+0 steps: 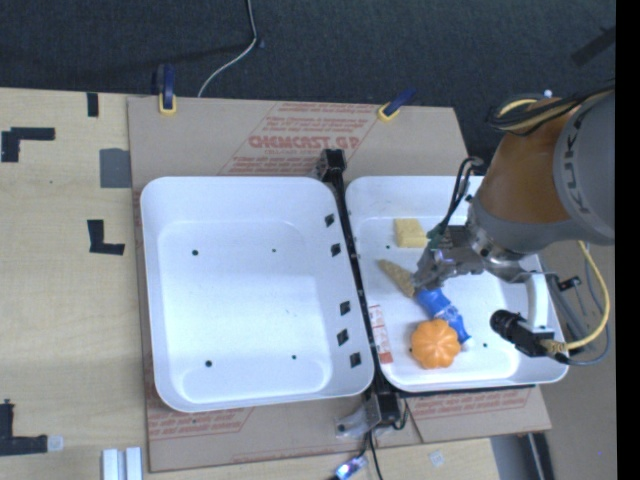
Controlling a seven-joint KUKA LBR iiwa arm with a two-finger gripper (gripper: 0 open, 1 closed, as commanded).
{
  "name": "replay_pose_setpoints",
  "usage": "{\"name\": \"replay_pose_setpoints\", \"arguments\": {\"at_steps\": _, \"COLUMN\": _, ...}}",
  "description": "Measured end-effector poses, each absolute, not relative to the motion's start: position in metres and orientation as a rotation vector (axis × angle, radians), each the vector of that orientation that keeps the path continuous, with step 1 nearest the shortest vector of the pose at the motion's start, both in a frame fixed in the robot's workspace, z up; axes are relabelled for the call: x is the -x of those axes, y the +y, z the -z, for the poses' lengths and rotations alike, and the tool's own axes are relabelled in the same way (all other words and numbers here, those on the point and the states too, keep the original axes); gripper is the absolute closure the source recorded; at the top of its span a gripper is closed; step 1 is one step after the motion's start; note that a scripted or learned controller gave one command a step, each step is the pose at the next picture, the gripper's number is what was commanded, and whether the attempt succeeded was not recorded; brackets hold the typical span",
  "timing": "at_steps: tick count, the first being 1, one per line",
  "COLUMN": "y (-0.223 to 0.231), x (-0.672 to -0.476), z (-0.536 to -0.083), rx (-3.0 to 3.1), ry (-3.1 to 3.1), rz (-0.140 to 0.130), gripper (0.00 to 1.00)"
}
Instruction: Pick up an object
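Light is even and fairly bright, falling from above. The white bins [240, 288] look nearly washed out, with soft grey shading along their inner walls. The arm [545, 183] casts only a faint shadow. The picture is slightly soft and grainy overall.

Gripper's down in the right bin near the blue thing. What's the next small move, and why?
Probably lower a little onto the blue object. The gripper sits at its upper end, with the orange ball beyond it and the tan piece beside it. Nothing looks held yet.
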State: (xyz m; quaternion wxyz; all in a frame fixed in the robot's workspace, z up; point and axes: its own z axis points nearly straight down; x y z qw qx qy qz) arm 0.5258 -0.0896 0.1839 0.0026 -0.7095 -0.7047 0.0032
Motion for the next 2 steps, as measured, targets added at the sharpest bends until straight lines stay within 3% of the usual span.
{"name": "replay_pose_setpoints", "arguments": {"at_steps": 1, "y": -0.014, "x": -0.556, "z": -0.375, "rx": 2.219, "ry": -2.241, "rz": 0.023, "gripper": 1.0}}
{"name": "replay_pose_setpoints", "arguments": {"at_steps": 2, "y": 0.005, "x": -0.547, "z": -0.339, "rx": 2.217, "ry": -2.223, "rz": -0.004, "gripper": 1.0}}
